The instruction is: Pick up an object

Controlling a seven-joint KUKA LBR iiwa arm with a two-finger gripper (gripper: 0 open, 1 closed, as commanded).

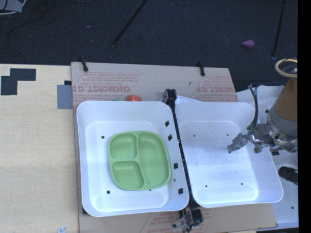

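A light green divided plate (140,160) lies flat in the left bin (92,125), with three compartments and nothing on it. My gripper (247,145) hangs over the right side of the right bin (214,188), far from the plate. Its fingers (236,144) are spread open and nothing sits between them. The arm's orange band (290,98) shows at the right edge of the view.
A small orange-red object (133,98) and a bit of something green (118,99) peek out just behind the left bin's far rim, on the cardboard (146,81). A black divider (176,149) runs between the bins. A wooden bench top (34,149) lies to the left.
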